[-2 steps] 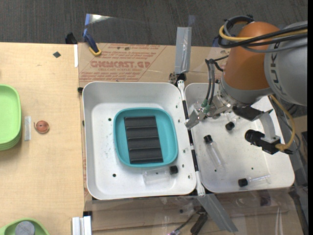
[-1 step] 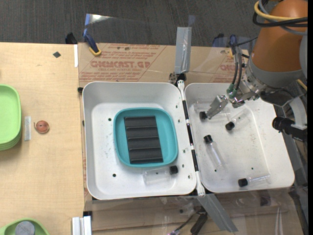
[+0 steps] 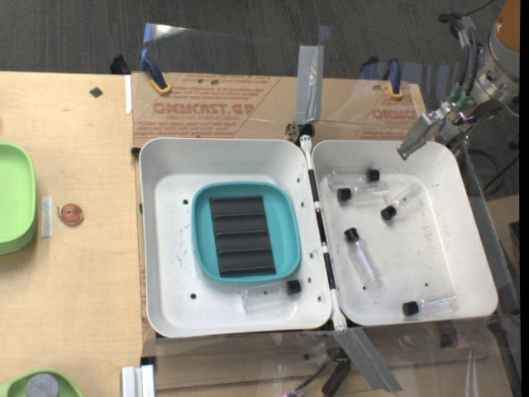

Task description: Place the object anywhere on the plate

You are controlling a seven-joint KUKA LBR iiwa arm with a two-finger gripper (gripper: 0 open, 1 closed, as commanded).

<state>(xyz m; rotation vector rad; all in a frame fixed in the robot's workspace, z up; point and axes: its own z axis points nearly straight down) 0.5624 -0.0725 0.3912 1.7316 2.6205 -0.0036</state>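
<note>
Bench with 2 white bins side by side. Left bin (image 3: 165, 246): teal plate (image 3: 285, 222) carrying a dark ribbed insert (image 3: 241, 236); 1 clear black-capped vial (image 3: 271, 296) lying on the bin floor just beside the plate's near rim, off the plate. Right bin (image 3: 463, 246): 5 similar vials (image 3: 360, 253), scattered, well apart. Gripper (image 3: 411, 145) at the right bin's far rim, above the vials; finger state cannot be told. Green dishes (image 3: 15, 197) at far left.

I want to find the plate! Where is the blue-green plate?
The teal square plate sits in the left white bin, left of centre in the camera view, with a clear black-capped tube just below it.
</note>
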